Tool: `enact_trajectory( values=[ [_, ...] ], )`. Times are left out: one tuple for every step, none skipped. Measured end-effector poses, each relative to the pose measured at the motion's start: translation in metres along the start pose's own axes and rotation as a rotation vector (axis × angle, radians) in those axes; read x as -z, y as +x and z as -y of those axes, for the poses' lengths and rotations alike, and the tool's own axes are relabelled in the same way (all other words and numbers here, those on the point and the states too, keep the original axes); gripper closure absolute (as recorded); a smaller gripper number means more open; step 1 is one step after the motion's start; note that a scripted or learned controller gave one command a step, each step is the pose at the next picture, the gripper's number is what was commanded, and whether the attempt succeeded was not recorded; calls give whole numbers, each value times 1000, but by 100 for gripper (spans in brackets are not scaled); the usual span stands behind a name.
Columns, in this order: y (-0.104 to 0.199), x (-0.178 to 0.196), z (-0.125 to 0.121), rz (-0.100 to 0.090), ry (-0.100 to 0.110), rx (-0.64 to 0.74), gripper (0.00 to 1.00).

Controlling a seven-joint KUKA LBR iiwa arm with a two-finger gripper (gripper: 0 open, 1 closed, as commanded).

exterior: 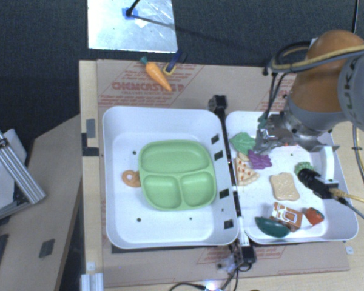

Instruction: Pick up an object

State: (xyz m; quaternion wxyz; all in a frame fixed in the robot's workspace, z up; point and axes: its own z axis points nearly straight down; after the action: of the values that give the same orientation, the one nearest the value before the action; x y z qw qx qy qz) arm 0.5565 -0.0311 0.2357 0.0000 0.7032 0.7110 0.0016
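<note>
end effector point(266, 139) seemingly over purple grapes point(260, 160), lettuce point(243, 142) beside

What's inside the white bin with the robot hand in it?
The right bin holds toy food: green lettuce, purple grapes, a pizza slice, bread and broccoli. The gripper hangs over the lettuce. The arm covers the bin's back corner.

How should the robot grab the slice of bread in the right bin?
Probably from straight above, pinching the bread slice across its narrower width. It lies flat on the right bin floor with bare space on both long sides, leaving room for the fingers.
</note>
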Motion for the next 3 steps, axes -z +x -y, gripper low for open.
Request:
enact_trajectory(
  values=[
    [14, -18, 1, 2, 3, -4, 100],
    [21, -20, -3, 2, 1, -5, 100],
    [16, -5, -5, 2, -1, -6, 100]
  ],
)
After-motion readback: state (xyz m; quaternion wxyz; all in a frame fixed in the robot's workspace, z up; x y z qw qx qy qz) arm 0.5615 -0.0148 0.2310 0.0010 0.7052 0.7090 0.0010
